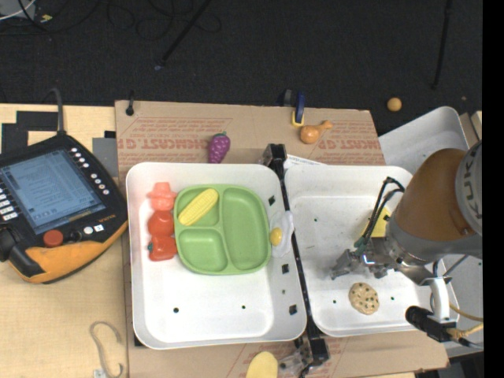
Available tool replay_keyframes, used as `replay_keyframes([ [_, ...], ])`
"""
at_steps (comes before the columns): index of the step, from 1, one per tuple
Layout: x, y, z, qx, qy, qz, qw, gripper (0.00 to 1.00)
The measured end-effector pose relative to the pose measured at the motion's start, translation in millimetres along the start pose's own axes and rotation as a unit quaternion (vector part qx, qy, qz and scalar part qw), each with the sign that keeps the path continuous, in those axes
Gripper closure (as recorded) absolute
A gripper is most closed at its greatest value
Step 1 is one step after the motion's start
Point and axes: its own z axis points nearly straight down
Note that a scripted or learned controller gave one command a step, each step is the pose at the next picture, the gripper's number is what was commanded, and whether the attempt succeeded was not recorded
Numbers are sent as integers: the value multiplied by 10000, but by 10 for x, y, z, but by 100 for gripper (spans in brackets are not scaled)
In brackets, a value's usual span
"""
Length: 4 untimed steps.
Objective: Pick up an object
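Nearest the lens, a yellow object is cut off at the bench edge, while my tool hovers in the right bin just above the cookie, its grip state indiscernible.

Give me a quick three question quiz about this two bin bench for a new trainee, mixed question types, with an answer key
1. True or false: the yellow plastic corn cob lies in the green divided plastic tray.
2. Which bin holds the round speckled cookie: A) left, B) right?
3. Fill in: the purple toy grape bunch lies on the ____ behind the bins.

Key
1. True.
2. B; it lies on the right white bin floor, just below the tool.
3. Cardboard: the brown cardboard sheet.
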Motion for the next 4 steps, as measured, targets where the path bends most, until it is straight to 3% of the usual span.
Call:
replay_keyframes([
  [1, 18, 2, 316, -29, -7, -3, 10000, 0],
  [2, -3, 3, 194, -38, -7, 34, 10000, 100],
  [4, -81, -93, -987, -63, -17, 4, 10000, 100],
])
